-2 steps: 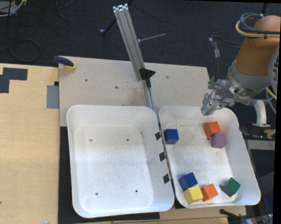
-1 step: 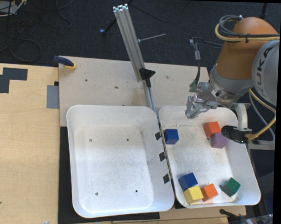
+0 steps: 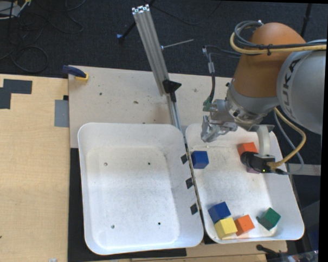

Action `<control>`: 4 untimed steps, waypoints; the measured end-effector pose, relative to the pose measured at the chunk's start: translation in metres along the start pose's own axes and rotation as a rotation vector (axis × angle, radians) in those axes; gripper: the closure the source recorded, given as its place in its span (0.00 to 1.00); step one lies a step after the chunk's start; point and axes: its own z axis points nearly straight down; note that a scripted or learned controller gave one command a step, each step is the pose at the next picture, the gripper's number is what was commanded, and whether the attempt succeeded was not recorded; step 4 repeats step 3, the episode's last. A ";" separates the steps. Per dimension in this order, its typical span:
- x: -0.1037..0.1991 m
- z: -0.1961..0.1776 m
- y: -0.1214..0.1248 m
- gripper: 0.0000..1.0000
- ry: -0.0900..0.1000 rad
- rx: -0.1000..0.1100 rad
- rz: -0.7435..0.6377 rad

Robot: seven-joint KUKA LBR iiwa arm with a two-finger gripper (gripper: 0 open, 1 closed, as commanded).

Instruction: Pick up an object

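Right bin [image 3: 290, 214], arm [image 3: 264, 67] bent low, seemingly empty-handed

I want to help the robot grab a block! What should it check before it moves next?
1. A block is near the gripper: ok, the blue block sits just below it.
2. That block stands apart from the others: ok.
3. Block is away from the right bin wall: not ok, it is beside the left rim.
4. Fingers open: cannot tell.
5. Gripper carries nothing: cannot tell.
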 end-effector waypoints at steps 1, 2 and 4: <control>0.052 0.021 -0.022 1.00 0.000 0.002 0.000; 0.095 0.022 -0.035 1.00 -0.001 0.001 0.000; 0.092 0.022 -0.034 0.00 -0.002 -0.001 0.006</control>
